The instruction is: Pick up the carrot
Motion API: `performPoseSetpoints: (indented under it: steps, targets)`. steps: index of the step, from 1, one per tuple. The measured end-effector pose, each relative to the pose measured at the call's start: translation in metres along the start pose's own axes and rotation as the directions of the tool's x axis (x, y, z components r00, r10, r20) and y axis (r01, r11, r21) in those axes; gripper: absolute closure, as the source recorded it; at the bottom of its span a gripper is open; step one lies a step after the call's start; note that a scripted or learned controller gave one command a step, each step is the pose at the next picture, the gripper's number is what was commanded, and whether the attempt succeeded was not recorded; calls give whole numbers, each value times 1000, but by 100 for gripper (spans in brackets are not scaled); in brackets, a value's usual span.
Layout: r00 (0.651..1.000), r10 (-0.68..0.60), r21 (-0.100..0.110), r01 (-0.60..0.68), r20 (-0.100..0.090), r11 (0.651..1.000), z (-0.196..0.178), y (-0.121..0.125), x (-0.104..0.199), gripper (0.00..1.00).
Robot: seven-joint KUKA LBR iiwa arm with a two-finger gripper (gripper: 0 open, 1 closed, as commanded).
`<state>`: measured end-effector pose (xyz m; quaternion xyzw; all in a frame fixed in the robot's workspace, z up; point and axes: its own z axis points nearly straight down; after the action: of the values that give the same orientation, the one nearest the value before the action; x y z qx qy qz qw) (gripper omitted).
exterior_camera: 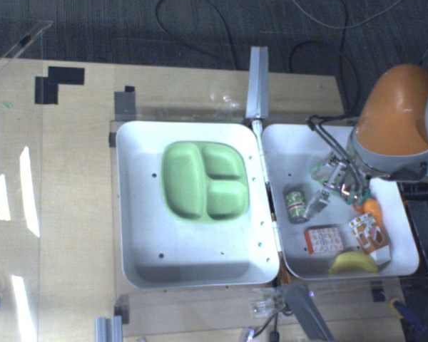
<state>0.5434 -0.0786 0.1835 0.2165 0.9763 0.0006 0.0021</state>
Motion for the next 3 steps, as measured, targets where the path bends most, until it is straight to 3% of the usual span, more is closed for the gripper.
performPoseSetpoints:
  steps: [1, 2, 3]
  targets:
    - [1000, 27, 0, -27, 3, 1000, -43, -75, -22, 0]
    - [998, 64, 1, -64, -1, 998, 19, -118, -45, 0]
    - [977, 212, 0, -212, 2, 977, 38, -74, -139, 0]
